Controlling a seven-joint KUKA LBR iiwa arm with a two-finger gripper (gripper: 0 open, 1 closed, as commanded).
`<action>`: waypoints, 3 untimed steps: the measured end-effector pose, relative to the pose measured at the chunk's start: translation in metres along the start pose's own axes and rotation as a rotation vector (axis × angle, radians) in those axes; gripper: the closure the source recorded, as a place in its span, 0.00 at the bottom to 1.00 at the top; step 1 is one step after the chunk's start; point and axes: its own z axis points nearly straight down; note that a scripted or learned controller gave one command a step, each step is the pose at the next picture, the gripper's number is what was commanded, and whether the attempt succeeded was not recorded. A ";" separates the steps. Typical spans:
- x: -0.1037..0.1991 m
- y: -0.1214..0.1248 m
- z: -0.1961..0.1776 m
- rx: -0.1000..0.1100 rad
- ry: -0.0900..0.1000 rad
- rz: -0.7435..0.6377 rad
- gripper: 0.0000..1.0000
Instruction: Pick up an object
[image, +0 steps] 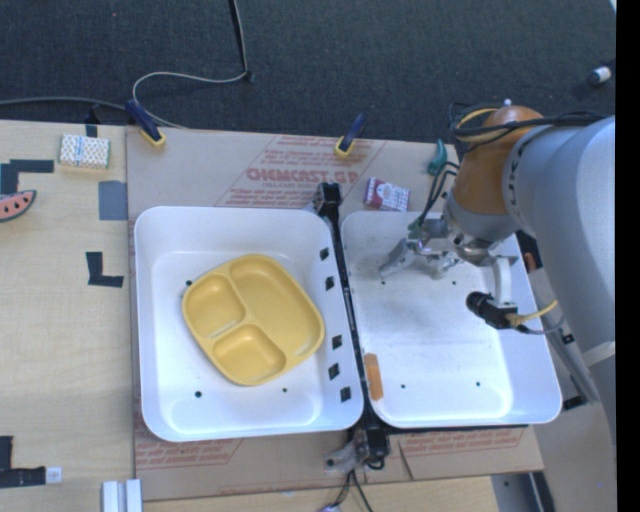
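1. Claw (400, 258): you are looking at it hanging over the far left part of the right bin (520, 395). Its fingers are pointing left, toward the divider between the bins. You cannot tell how far they are standing apart, and nothing is showing between them.
2. Arm (540, 190): it is reaching in from the right, with the orange band sitting just above the wrist.
3. Orange object (373, 377): small and narrow, it is lying at the near left edge of the right bin, against the divider, well apart from the claw.
4. Yellow tray (252, 318): with three compartments, it is resting flat in the middle of the left bin (160, 400).
5. Small packet (385, 194): it is lying on the cardboard just beyond the right bin's far rim.
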 end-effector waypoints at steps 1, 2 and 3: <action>0.000 0.001 -0.010 -0.003 -0.001 -0.001 1.00; 0.000 0.001 -0.010 -0.003 -0.001 -0.001 0.00; 0.000 0.001 -0.020 -0.002 0.000 -0.001 1.00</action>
